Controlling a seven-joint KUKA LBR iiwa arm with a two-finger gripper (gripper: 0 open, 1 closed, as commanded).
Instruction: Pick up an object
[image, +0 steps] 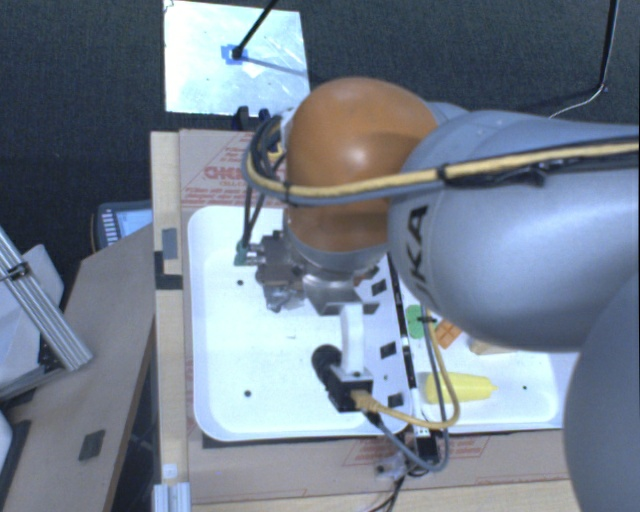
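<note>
My gripper (276, 288) hangs low over the back middle of the left bin (225, 400), under the orange band of the wrist. The arm's grey body hides most of the right bin (530, 405). In the right bin's front left part lies a yellow oblong object (462, 387). Behind it, a small green piece (415, 322) and an orange piece (447, 335) peek out from under the arm. None of these objects is near the gripper, and I see nothing in it.
The left bin's white floor shows a few small dark specks (247, 392). A cardboard sheet (215, 170) lies under the bins at the back. A wooden ledge (110, 330) and metal rails (40, 310) stand to the left.
</note>
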